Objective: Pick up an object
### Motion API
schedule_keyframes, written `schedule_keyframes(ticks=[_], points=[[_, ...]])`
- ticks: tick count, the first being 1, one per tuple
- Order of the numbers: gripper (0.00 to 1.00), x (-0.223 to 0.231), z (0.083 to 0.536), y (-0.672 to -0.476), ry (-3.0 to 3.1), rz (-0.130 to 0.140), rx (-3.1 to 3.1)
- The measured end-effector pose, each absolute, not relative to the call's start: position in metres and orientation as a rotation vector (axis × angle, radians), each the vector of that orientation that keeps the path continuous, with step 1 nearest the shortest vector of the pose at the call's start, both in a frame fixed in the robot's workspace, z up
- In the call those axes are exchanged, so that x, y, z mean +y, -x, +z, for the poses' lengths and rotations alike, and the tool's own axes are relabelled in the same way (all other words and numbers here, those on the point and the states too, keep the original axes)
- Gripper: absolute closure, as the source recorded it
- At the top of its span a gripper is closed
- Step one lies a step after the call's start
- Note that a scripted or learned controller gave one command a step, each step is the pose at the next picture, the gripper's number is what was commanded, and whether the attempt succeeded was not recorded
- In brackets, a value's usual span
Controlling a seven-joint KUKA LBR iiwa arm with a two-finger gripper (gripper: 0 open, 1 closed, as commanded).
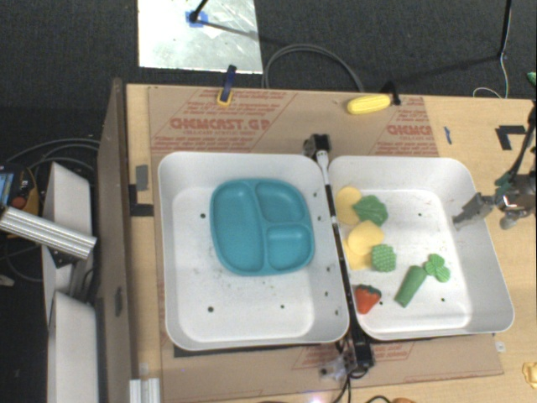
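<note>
The gripper (466,214) hangs over the right edge of the right bin (453,175), holding nothing, and I honestly can't tell how its tips are set. All 7 toy foods sit in that bin's left half, like the green broccoli (370,210), strawberry (367,298) and green cucumber (411,285).

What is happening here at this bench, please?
A robot arm reaches in from the right, and its tool hovers at the right rim of the right bin; it holds nothing yet. That bin contains small toy foods: yellow pieces, green broccoli-like pieces, a long green piece and a red strawberry. The left bin holds a blue divided plate. No pick has happened yet.
</note>
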State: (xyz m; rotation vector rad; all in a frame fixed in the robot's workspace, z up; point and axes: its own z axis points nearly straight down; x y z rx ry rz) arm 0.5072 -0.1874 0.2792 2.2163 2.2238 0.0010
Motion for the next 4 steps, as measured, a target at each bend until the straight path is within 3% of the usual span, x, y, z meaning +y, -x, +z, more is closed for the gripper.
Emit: schedule_keyframes(ticks=[1, 2, 3, 4], points=[[0.0, -0.197, 0.133, -0.54, -2.225, -0.007, 2.229], [0.0, -0.132, 0.082, -0.484, -2.221, -0.001, 2.23], [1.0, -0.136, 0.095, -0.488, -2.218, 0.004, 2.218], [1.0, -0.017, 0.19, -0.538, -2.196, 0.019, 2.237]])
